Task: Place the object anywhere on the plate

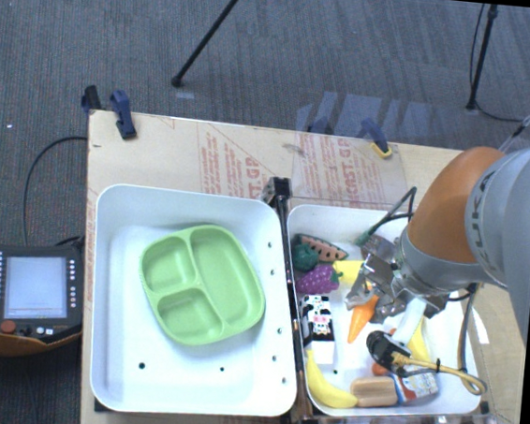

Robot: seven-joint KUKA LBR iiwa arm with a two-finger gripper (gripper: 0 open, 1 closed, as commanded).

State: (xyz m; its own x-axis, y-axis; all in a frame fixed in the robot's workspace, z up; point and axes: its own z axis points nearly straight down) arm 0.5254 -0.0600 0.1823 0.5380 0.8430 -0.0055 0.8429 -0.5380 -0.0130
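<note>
The grey arm's claw (369, 297) hangs low in the right bin (467, 392) over a toy carrot (361, 316), amid a banana (327, 382), grapes (317, 278) and other toys; whether it is apart or together cannot be told. The green 3-compartment plate (203, 283) sits in the left bin (105, 350). In such crowding, the claw may well slip off the carrot or catch a neighbouring toy.

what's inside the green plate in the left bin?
Nothing visible in the green plate: all three compartments show bare. It lies in the left bin. The toys, including the carrot and banana, lie in the right bin. Nothing covers the plate.
</note>
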